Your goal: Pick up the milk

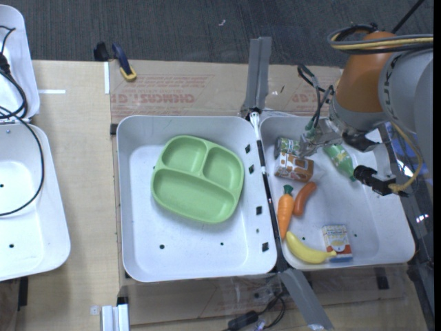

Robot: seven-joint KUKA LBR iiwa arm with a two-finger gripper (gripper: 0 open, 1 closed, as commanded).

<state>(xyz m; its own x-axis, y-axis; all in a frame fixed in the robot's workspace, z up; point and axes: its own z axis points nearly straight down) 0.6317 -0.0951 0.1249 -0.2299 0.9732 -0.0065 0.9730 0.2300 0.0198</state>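
Camera view: two white bins sit side by side on a wooden bench [69, 88]. The left bin [131, 185] contains one green divided plate [198, 178] with three compartments. The right bin [386, 233] contains six items. One milk carton [295, 165], brown and white, lies on its side near the bin's far left corner. All other positions are given relative to this carton. One silver packet [285, 145] lies just behind it. One sausage [304, 197] lies just in front of it, with one carrot [286, 212] beside the sausage, along the bin's left wall. One banana [307, 249] and one small juice box [336, 243] lie well in front, near the bin's front wall. One green bottle [340, 158] lies to the right.

The gripper [311, 140] is positioned just behind and to the right of the carton, low in the bin. Finger opening: cannot be determined.

A dark floor [207, 12] lies beyond the bench.
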